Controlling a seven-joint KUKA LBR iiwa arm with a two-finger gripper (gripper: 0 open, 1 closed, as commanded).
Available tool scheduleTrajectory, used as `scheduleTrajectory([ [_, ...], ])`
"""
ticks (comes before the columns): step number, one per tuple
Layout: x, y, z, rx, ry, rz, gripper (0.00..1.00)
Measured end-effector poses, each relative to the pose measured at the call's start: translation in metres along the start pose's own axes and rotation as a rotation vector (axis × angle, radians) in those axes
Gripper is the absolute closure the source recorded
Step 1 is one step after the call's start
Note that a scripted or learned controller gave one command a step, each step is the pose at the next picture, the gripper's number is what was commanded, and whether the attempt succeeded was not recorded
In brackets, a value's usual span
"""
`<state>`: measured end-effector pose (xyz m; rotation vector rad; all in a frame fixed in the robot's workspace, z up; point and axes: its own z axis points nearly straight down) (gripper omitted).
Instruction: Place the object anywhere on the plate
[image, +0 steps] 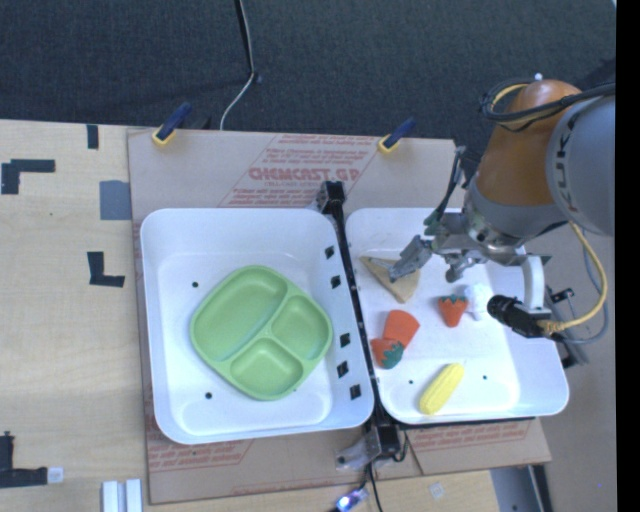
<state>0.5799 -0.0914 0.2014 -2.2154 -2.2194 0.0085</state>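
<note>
Hovering gripper (432, 262), right-centre of frame | fingers spread wide, nothing between them | one tip beside tan wedge (391, 277) | green plate (262, 331) lower-left.

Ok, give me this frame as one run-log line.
plate: left bin, bare | end effector: open, over right bin by tan wedge | nothing gripped | corn, carrots in right bin

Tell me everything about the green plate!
The green plate is light green and looks like plastic, with rounded corners. Raised ridges split it into three sections: one long one and two smaller ones. It lies flat, turned at a slant, on the floor of the left white bin, near the middle. Nothing sits on it, and only the bin touches it. The toy foods lie in the other bin.
</note>
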Motion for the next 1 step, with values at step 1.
scheduleTrajectory([
  [1, -0.0023, -0.0032, 0.0447, -0.001, 0.000, 0.001, 0.00],
])
